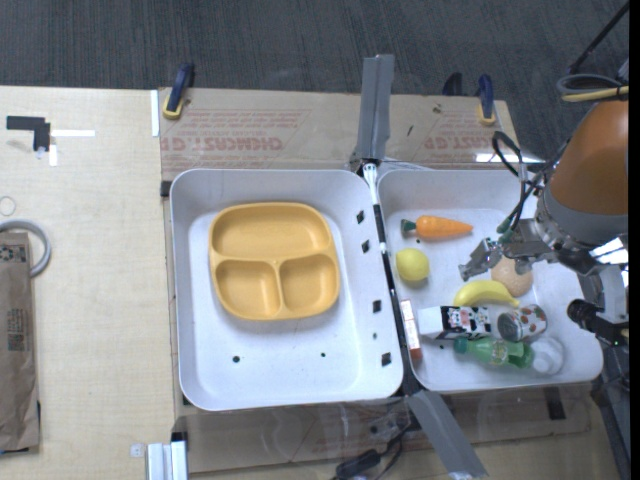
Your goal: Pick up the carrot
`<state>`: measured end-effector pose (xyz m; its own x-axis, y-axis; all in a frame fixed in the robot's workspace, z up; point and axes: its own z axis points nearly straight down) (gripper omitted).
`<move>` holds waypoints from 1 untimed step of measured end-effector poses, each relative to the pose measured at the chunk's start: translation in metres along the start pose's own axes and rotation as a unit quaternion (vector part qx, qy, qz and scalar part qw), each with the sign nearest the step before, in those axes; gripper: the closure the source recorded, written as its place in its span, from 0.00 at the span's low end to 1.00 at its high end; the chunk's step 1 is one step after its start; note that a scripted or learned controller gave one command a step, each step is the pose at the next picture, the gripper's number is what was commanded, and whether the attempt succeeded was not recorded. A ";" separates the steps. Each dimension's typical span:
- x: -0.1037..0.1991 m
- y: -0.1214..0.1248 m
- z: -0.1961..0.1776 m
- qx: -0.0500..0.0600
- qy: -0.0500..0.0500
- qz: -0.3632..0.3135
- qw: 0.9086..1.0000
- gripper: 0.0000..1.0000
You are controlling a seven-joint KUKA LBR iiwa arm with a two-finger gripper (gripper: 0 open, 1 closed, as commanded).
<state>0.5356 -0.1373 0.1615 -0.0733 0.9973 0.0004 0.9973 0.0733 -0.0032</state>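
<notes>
Two bins side by side. Left one held a yellow tray, three compartments. Carrot lay in the right bin's far part, green end pointing left, on the floor, nothing touching it. Lemon just in front of it. Gripper sat right of the carrot, apart from it, above a banana; couldn't tell its opening, saw nothing in it. Green bottle and small box at the near side.
</notes>
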 end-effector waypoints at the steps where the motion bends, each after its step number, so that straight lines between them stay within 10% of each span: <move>1: 0.009 0.048 -0.074 -0.001 -0.001 0.054 0.999 0.00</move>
<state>0.5826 -0.1249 0.2356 0.0350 0.9994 -0.0018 0.9994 -0.0350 -0.0010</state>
